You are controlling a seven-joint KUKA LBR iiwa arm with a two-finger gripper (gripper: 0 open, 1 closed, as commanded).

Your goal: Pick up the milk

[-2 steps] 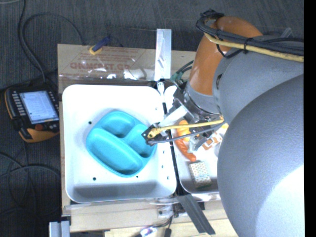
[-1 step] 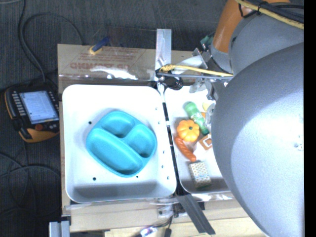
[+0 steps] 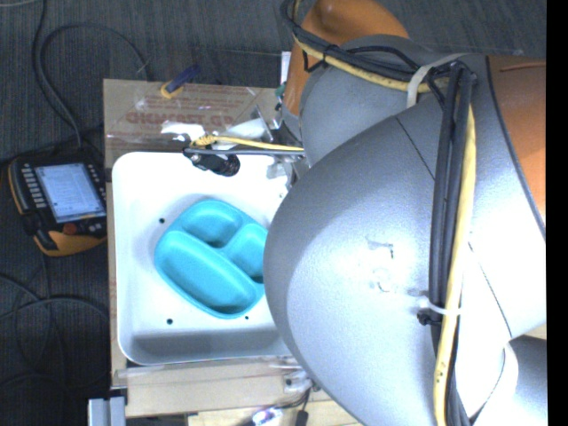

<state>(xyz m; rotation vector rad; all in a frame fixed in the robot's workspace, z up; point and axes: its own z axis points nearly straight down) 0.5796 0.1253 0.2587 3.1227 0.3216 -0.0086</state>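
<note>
While the arm (image 3: 399, 264) overhangs the white bin (image 3: 140, 189) (blue dish (image 3: 206, 264) inside), the claw's grip cannot be told.

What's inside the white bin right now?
A blue tray with two hollows lies in the bin. The arm covers the tray's right end and the bin's right side, so whatever lies there is hidden.

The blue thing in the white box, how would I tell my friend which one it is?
Find the white bin to the left of the big grey arm. In its middle lies a blue dish, its right side tucked under the arm. It is the one bright blue thing in there, smooth and rounded, with a groove that splits it into two parts.
</note>
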